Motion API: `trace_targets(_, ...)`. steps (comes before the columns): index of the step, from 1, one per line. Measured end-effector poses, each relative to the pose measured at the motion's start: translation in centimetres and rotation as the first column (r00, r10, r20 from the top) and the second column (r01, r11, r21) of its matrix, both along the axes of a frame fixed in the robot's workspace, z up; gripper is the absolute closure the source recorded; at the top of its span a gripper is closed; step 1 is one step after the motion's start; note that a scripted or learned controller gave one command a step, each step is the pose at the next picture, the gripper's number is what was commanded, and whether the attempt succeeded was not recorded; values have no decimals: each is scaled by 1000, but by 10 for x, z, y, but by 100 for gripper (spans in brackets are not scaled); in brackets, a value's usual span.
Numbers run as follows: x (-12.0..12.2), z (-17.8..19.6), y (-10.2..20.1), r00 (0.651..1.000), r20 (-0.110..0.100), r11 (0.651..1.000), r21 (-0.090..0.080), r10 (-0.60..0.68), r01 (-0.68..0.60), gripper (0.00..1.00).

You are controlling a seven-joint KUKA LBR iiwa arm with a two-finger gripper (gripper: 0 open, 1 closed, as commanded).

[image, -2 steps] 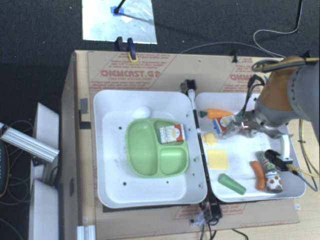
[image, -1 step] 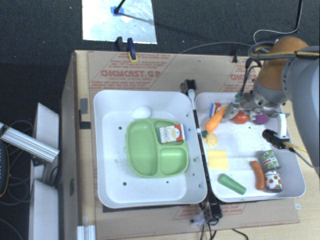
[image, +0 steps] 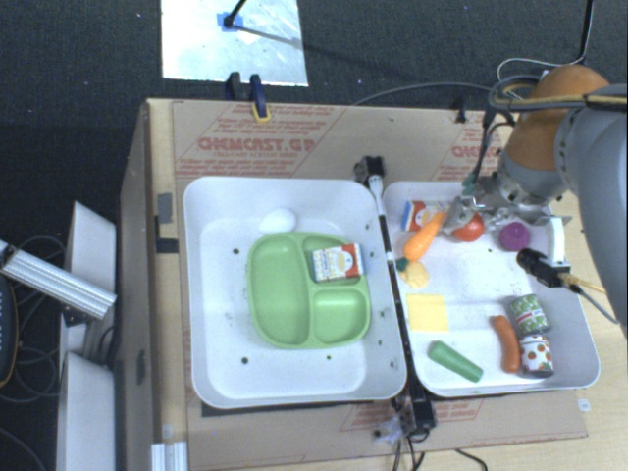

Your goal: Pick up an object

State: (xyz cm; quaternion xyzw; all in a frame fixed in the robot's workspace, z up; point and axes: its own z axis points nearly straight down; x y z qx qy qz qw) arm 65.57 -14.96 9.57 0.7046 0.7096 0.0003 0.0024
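Green cucumber (image: pixel 453 360) sits nearest me in the right bin (image: pixel 579 361). I have the end effector (image: pixel 469 214) low over the red tomato (image: pixel 469 229), beside the carrot (image: pixel 424 235); grip state unclear, probably lining up a grasp.

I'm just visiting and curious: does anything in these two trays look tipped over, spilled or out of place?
Nothing looks spilled or broken. The toy food in the right bin lies scattered loosely: a carrot, a yellow square, a green piece. In the left bin, a small carton sits tilted in the green divided plate.
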Motion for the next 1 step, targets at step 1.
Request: trace_targets(1,-10,118,56,1000,2,1000,3,-1,1,100)
